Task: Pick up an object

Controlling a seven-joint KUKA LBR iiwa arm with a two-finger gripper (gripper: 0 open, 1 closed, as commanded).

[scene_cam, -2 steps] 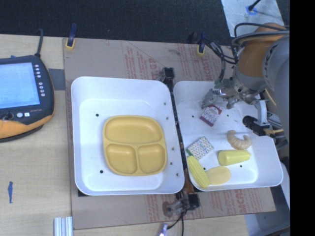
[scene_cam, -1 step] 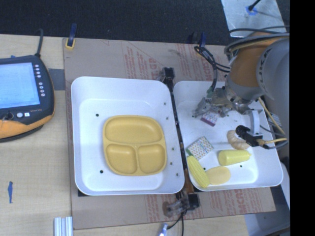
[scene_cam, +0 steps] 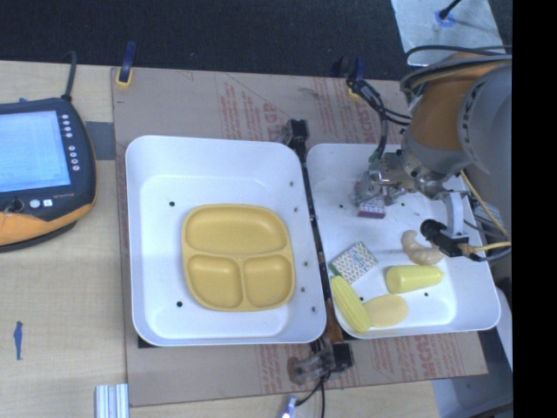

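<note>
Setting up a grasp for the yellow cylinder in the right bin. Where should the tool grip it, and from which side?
Probably across the middle of the yellow cylinder, coming straight down. It lies on its side, long axis roughly left-right, so fingers could close over its narrow width, clear of the yellow oval piece nearby.

Pale wood bench (scene_cam: 52, 320), brown cardboard sheet (scene_cam: 218, 116) laid over its middle. Dark carpet-like floor (scene_cam: 218, 16) along the top. Pale paper sheet (scene_cam: 444, 11) on the floor top right, blue tape mark (scene_cam: 446, 17) on it. Teach pendant (scene_cam: 39, 168) at left on the bench, screen lit, orange underside. Blue-yellow clamp (scene_cam: 126, 66) at the cardboard's top left corner, second clamp (scene_cam: 351, 72) further right on the top edge. Small blue mark (scene_cam: 18, 338) on the bench, bottom left. Lighting even, soft shadows.
</note>
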